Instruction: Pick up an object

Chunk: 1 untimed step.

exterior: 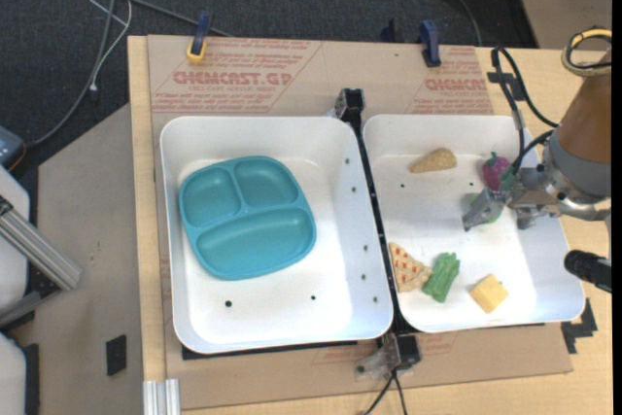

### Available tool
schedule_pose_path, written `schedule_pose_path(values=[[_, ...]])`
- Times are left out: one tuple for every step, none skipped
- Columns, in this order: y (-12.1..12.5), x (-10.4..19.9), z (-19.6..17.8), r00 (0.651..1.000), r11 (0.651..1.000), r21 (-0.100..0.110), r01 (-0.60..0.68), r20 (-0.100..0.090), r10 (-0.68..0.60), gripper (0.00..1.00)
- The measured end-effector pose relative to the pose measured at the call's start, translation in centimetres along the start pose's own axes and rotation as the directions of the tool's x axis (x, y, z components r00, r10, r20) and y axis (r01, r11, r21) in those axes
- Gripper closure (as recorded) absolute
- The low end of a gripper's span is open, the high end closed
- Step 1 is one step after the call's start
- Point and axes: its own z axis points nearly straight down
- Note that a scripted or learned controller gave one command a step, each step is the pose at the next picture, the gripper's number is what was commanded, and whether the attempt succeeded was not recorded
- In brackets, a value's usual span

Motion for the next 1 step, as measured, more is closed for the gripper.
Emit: schedule_pose_path(values=[[0.26,0.01,-0.47,1.0,1.0,-0.01,0.003,0.002,-0.003,0.0]])
